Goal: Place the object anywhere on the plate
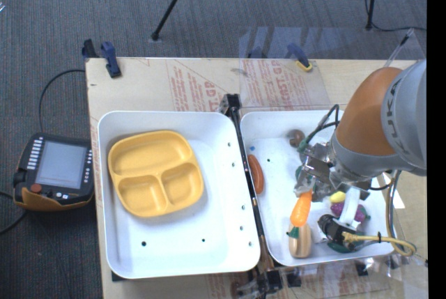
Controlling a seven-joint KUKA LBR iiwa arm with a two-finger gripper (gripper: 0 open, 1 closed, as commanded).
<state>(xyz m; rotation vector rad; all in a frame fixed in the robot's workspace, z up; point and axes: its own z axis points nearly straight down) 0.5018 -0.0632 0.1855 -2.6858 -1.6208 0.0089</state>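
The pincer (pixel 312 182), its opening impossible to tell, hovered in the right bin (pixel 275 130) above the toy carrot (pixel 301 209), which needed a centred grip before crossing to the yellow plate (pixel 155 173).

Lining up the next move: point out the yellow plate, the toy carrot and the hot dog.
yellow plate (pixel 155 173): camera view, on the ridge between its compartments.
toy carrot (pixel 301 209): camera view, on its orange body.
hot dog (pixel 256 175): camera view, on its middle, by the bin wall.

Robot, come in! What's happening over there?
Gripper down in right bin among toys, grip unclear. Toy carrot beside it. Yellow plate waiting in left bin.
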